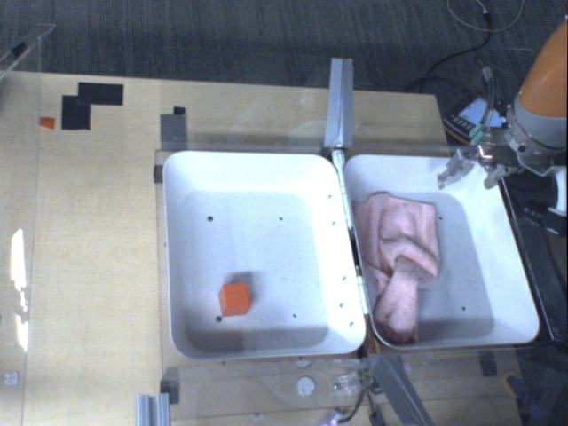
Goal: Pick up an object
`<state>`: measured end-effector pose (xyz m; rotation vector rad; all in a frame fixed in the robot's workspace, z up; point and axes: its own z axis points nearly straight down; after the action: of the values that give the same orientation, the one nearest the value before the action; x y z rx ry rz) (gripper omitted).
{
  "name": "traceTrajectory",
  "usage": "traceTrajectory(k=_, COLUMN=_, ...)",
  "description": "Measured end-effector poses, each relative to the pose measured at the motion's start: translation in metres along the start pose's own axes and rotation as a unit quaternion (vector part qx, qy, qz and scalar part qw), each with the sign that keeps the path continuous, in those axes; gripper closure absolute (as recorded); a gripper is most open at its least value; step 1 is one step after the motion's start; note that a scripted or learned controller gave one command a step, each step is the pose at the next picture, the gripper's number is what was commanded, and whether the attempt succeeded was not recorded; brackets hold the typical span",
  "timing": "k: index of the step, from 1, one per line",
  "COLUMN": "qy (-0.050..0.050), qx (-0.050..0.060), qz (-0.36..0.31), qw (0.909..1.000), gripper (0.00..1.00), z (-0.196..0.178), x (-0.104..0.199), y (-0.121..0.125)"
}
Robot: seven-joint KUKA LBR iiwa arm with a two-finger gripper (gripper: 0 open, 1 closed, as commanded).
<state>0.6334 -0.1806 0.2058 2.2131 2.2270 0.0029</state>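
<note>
Hovering over the back right corner of the right bin [524, 322], the gripper [469, 172] hangs w/ its two fingers spread apart, nothing between them and nothing touched. One fingertip [446, 177] sits above the bin floor near the rear wall; the other is closer to the right rim. The arm [543, 105], grey w/ an orange band, enters from the right edge of the view.

A pink cloth [404, 260] lies crumpled in the right bin, left of centre, its lower end bunched toward the front wall. It is near the gripper but apart from it, lying in front and to the left.

An orange cube [235, 299] rests in the left bin [191, 238], toward the front left, well apart from the gripper. A metal divider [339, 105] runs between the two bins at the back. Both bins sit side by side on a pale wood worktop [80, 264], which also carries black marks [87, 103] and a small orange patch [47, 123] at far left. Cables [475, 25] trail over the dark floor at top right.
</note>
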Motion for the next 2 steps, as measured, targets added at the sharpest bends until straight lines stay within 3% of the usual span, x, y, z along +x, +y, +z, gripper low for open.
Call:
traceTrajectory(k=1, qy=0.0, qx=-0.002, qz=-0.028, qw=0.9996, gripper=0.0, z=0.11, x=0.018, y=-0.049)
traceTrajectory(k=2, qy=-0.002, qx=-0.007, qz=-0.093, qw=0.9956, gripper=0.0, z=0.115, x=0.027, y=-0.06)
